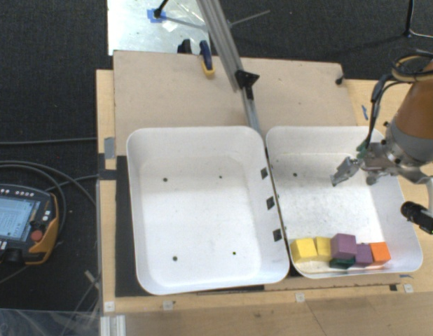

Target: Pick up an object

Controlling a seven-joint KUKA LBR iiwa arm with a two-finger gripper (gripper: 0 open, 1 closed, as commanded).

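Several small blocks lie in a row along the near wall of the right bin (321, 142): two yellow blocks (305, 249), a purple block (344, 244), a dark green block (341, 262), a lilac block (363, 254) and an orange block (380, 252). My gripper (356, 176) hangs over the right part of that bin, above and behind the blocks and apart from them. Its two grey fingers (341, 172) are spread open with nothing between them.
The left bin (143, 145) adjoins the right one along a shared rim with black clips. A slanted metal pole (223, 40) crosses the back of the bench. A teach pendant (20, 221) lies on the floor at left.
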